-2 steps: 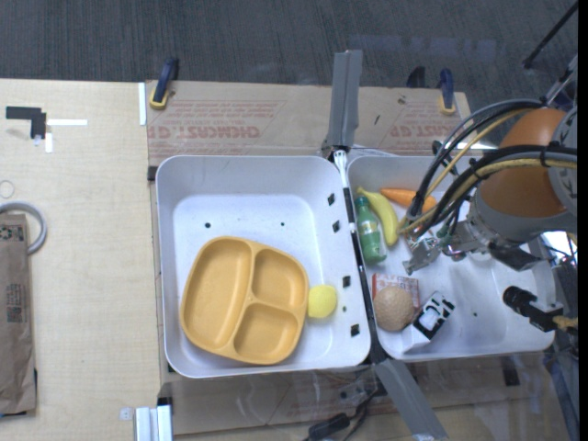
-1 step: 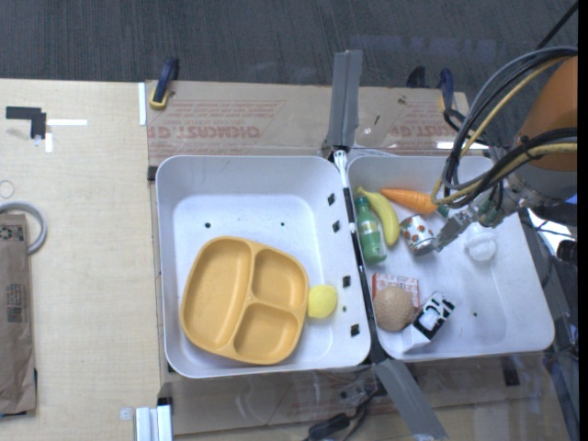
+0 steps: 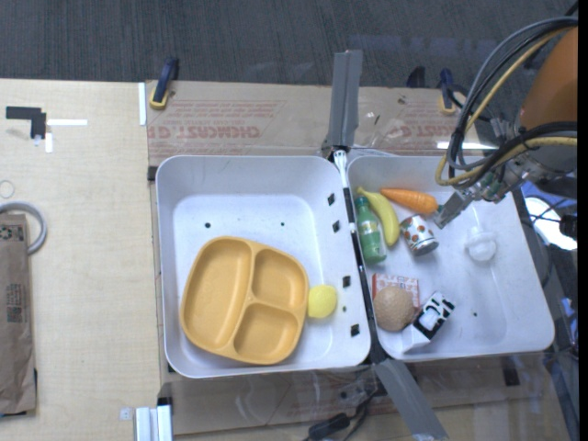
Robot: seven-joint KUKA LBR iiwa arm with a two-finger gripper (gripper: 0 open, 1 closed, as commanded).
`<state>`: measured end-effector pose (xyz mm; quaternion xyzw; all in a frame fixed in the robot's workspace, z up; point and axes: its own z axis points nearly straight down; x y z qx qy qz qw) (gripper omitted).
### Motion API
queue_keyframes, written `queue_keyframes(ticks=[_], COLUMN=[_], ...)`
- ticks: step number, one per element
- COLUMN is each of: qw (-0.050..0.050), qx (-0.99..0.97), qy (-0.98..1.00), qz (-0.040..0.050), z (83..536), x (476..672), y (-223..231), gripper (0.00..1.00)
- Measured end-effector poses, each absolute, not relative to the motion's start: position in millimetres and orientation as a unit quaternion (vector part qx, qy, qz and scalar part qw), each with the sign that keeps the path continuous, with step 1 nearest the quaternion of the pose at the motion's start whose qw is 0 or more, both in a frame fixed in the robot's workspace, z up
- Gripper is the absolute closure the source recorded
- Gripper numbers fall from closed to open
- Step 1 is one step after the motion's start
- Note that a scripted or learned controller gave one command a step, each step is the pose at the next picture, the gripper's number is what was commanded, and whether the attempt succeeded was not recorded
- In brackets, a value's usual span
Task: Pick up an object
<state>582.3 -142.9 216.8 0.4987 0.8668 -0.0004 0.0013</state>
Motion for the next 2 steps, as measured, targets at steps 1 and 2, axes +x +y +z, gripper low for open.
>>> queue_keyframes(ticks=[1,2], qw=[-0.001,-0.002], qx=[0.648,0.797], qy=[0.761,0.604], qz=[-0.0014,-0.0024], z=[193,164], x=[558.4,510.7], y=[-152,-122], gripper=[0.0,0.0])
